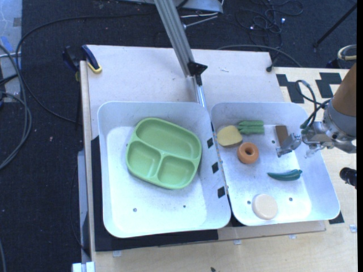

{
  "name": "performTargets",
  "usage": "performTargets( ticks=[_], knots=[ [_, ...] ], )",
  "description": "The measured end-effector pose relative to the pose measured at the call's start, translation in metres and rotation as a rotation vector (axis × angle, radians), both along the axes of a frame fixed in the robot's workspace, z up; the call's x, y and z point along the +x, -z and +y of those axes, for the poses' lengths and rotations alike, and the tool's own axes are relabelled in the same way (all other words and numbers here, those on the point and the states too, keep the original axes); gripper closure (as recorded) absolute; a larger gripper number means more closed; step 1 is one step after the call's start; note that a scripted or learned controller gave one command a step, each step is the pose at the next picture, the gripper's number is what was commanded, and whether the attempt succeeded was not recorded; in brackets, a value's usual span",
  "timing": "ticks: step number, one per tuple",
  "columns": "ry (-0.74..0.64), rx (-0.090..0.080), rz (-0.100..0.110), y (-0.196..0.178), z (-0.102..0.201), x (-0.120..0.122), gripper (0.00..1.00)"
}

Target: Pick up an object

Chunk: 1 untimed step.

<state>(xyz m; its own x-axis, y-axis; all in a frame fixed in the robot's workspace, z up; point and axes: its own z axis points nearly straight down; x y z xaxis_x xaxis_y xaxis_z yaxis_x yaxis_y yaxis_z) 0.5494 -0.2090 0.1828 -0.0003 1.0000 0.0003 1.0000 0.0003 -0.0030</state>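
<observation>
The gripper (288, 144) is seen over the right bin (323, 205), just above the dark green pepper-like piece (285, 175); whether it is open or closed cannot be told, and nothing is seen in its grasp. The orange ring (248, 152), yellow piece (229, 135), green ribbed piece (250, 127) and cream disc (264, 205) lie in the same bin. A descent centred on one isolated item is judged best, with neighbours avoided. The green divided tray (164, 152) occupies the left bin (113, 208).

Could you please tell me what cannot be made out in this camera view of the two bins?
- Arm: cut off by the right edge, above the wrist.
- Gripper: too small and blurred to tell open from shut.
- Brown object by the gripper: partly hidden, identity unclear.
- Right bin: far right rim hidden by the wrist.
</observation>
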Motion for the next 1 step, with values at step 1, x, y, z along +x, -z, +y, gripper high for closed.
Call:
performTargets(
  ticks=[1],
  knots=[
    [0.002,0.000,0.000,0.0500,-0.0078,-0.0059,0.00]
  ],
)
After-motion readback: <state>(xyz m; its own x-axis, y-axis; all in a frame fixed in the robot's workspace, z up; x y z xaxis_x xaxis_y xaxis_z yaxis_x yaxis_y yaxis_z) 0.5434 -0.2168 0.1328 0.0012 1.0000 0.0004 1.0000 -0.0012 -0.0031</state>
